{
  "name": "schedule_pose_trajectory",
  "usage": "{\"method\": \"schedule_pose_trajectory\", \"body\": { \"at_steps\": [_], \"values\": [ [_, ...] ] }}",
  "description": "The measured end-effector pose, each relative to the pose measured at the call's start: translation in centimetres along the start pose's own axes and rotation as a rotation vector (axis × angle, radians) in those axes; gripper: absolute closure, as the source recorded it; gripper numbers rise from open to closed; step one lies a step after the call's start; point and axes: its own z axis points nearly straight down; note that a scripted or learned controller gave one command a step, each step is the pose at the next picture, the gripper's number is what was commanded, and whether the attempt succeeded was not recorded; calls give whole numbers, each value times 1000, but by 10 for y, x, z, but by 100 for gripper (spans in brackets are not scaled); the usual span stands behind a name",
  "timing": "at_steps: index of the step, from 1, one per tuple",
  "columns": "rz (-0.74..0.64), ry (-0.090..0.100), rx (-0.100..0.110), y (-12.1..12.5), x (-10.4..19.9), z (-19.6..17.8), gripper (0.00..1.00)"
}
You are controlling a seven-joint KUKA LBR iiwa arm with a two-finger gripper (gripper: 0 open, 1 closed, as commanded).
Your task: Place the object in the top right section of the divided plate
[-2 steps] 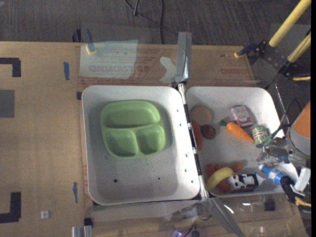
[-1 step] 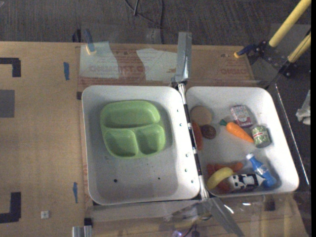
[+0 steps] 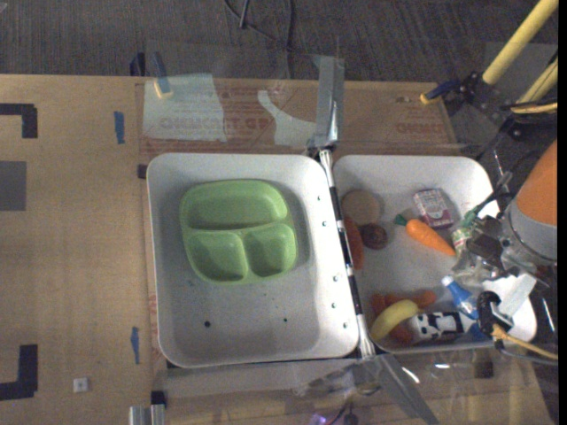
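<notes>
**Gripper low over the right bin**

I see the gripper (image 3: 483, 268) at the right edge of the frame, over the right white bin (image 3: 390, 171); I cannot tell how it stands. The green divided plastic plate (image 3: 237, 230) sits in the left white bin (image 3: 239, 326). An orange toy carrot (image 3: 430, 236) and a yellow toy banana (image 3: 394, 318) lie in the right bin.

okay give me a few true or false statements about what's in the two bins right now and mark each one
1. The green divided plate lies in the left bin. True.
2. A banana sits on the plate. False: the banana lies in the right bin, near its front edge.
3. The carrot is in the right bin. True.
4. The plate's sections hold toys. False: all its sections are bare.
5. The gripper is over the left bin. False: it is at the right bin's right side.
</notes>
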Motion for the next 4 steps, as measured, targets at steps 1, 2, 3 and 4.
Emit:
{"method": "schedule_pose_trajectory", "body": {
  "at_steps": [1, 2, 3, 4],
  "values": [
    [-150, 0, 3, -56, 101, -13, 100],
    [-229, 0, 2, -24, 43, 20, 100],
    [-375, 0, -1, -71, 131, -14, 100],
    [-375, 0, -1, -71, 131, -23, 100]
  ]
}}
